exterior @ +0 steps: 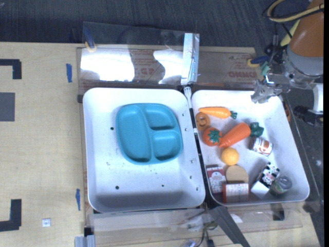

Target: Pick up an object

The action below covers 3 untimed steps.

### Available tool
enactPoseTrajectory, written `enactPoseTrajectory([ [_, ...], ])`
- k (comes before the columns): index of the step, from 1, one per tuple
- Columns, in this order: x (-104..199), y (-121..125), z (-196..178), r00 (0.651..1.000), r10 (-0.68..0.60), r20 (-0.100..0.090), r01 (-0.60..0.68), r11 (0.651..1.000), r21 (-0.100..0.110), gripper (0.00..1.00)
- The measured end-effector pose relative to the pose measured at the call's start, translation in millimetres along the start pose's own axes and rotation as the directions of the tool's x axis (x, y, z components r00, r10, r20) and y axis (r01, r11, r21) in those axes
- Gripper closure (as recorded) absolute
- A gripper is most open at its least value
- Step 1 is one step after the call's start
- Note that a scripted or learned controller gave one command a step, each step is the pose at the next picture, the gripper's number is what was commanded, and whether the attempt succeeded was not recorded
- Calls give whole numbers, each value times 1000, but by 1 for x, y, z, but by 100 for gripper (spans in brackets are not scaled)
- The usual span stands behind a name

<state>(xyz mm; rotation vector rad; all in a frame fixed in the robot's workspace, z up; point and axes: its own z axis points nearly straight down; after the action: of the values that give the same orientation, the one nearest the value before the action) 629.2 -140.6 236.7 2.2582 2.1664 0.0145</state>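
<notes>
Wood-grain bench top (41, 148) fills the left side, marked with black corner brackets and small strips of blue tape. Next comes the left shallow white bin (103, 189), which holds a teal plastic plate with three compartments (149, 133) lying flat near its middle; small dark specks dot the bin floor around it. Behind this bin stands a clear plastic sheet (139, 60) whose glare washes out whatever lies behind it. The right shallow white bin (295, 153) sits just beside the first, their rims touching. Along its far side lies a small orange toy carrot with a green top (215, 112), and just below it a larger orange toy carrot (235, 134) angled toward a red toy strawberry with green leaves (211, 136). A round yellow-orange toy fruit (230, 156) sits near the middle, with a tan bread-like piece (237, 174) just below it. Near the front rim are small red-and-white packages (226, 187), their labels too blurred to read. To their right, a small red-and-white can (262, 146) and a cluster of black-and-white items (272, 179) are hard to make out. At the upper right, the grey arm with its orange band (308, 37) is partly cut off; its two-finger gripper (263, 94) hangs over the far right corner of the bin, above the toys and apart from them. Whether its jaws are open or closed cannot be told from here.
</notes>
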Motion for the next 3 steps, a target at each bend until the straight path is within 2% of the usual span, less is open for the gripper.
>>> enactPoseTrajectory([
  [1,0,-3,7,1000,1,-1,-1,1000,14,0],
  [2,-55,-47,76,995,101,1,-101,995,21,0],
  [3,-59,-31,118,992,129,6,-129,992,-16,0],
])
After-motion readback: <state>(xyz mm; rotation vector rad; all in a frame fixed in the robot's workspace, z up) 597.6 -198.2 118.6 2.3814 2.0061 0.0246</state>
